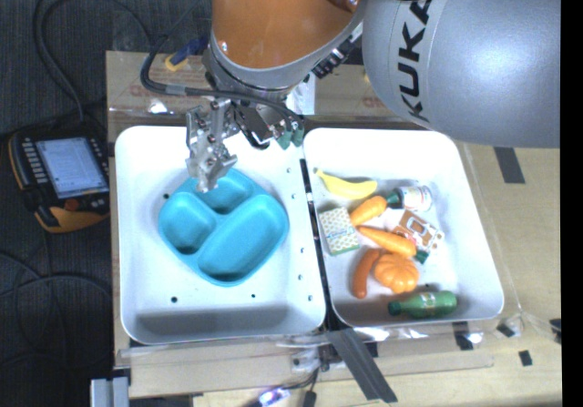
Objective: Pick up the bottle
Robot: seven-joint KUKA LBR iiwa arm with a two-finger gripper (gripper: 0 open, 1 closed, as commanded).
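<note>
Hovering over the blue divided tray (pixel 223 226), my gripper (pixel 208 179) hangs with its metal fingers (pixel 217 163) pressed close together and nothing between them, tips right at the tray's far rim. I take that tray as my landmark: it lies in the left bin (pixel 146 305), and the arm's orange band (pixel 273 5) looms beyond it, with the grey KUKA link (pixel 474 41) up to its right. The green bottle (pixel 423 304) I am after lies on its side well to the right of the tray, in the right bin (pixel 474 214), against that bin's near wall. Between the tray and the bottle I see a small checked sponge-like block (pixel 338 231), an orange sausage-shaped toy (pixel 365 270) and a round orange fruit (pixel 397 272) touching it. Farther from the tray lie a carrot (pixel 391 240), a second orange piece (pixel 369 208), a banana (pixel 348 185) and a small printed carton (pixel 421 233). To the tray's left, off the bench, a teach pendant (pixel 59 178) rests on dark carpet.
</note>
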